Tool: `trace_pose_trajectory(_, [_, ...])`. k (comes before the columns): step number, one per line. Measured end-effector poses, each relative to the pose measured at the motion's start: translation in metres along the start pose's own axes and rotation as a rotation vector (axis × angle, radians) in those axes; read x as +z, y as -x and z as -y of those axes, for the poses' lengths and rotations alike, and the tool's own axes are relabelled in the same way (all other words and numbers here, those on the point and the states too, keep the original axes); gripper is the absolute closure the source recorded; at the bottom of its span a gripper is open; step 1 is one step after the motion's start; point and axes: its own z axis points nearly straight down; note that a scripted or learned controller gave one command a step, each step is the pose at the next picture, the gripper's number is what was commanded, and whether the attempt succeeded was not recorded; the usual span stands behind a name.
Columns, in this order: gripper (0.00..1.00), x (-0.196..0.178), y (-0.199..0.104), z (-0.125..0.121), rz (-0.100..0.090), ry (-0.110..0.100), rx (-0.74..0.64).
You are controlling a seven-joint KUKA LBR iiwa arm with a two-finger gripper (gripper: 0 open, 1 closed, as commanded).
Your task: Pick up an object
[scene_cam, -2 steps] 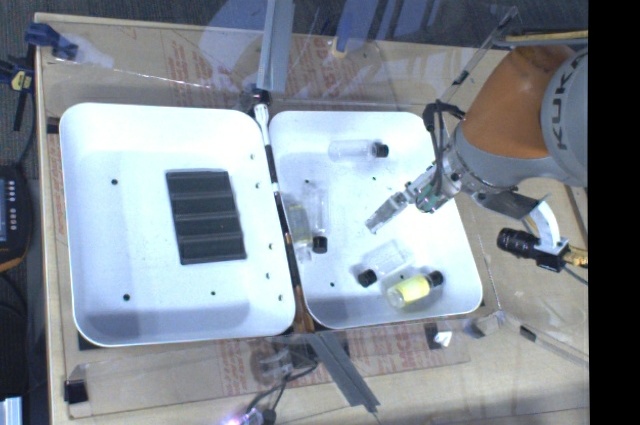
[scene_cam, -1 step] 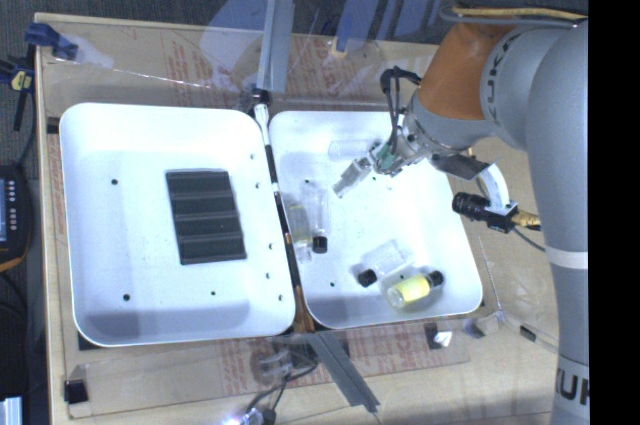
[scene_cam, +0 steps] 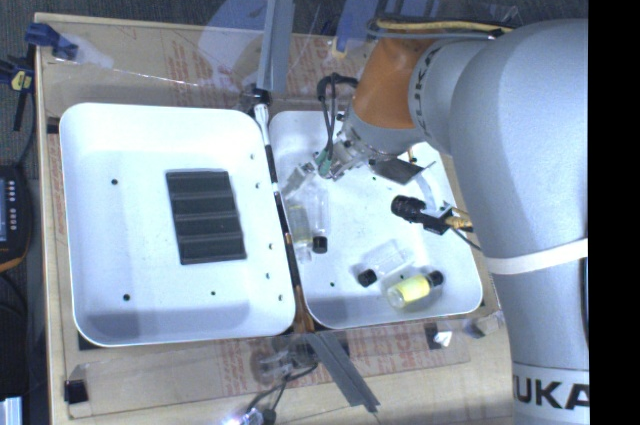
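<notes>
Clear bottle, lying with its dark cap toward the near side, sits along the left wall of the right bin and looks like the likeliest thing to be picked. The gripper is low in the far left part of that same bin, just beyond the far end of this bottle and very near it; whether they touch cannot be told. Whether the jaws are apart or together cannot be told either, and nothing is seen held between them. The grey arm reaches in from the right. Toward the near right of the bin lie a small clear bottle and, just beside it, a yellow bottle. The left bin holds a dark ribbed mat. Both bins rest on a wooden bench. The step appears to be the approach, with the grasp not yet made. The next move likely calls for lining the jaws across the bottle's narrow width, coming down onto it, closing, then lifting.
</notes>
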Motion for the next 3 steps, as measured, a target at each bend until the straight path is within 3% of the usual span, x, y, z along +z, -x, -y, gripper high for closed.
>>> trace_pose_trajectory(1, [0.00, -0.009, 0.065, 0.073, -0.003, -0.001, -0.047])
trace_pose_trajectory(2, [0.00, -0.145, 0.045, 0.097, 0.002, 0.002, -0.128])
trace_pose_trajectory(3, [0.00, -0.020, 0.047, 0.104, -0.004, -0.002, -0.188])
